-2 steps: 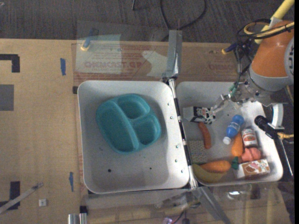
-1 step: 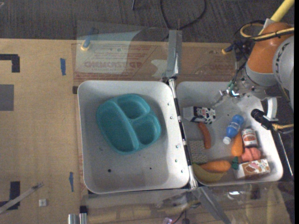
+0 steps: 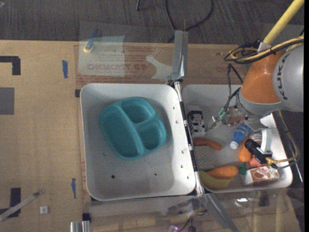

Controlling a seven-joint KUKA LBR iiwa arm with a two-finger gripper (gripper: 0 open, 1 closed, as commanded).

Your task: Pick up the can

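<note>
Hovering my claw (image 3: 227,117) just right of the can (image 3: 196,122) to line up; its grip state I cannot tell

Teal divided plate (image 3: 133,127) in white bin (image 3: 91,144); orange carrot (image 3: 223,171); black-and-white patterned can (image 3: 196,122).

You're looking down on a tan tabletop (image 3: 38,129) marked with blue tape strips (image 3: 64,69) and black squares (image 3: 10,65). Beyond its far edge lies dark grey carpet (image 3: 72,8), where a black cable loop (image 3: 189,4) rests. Light is even and dim.
</note>
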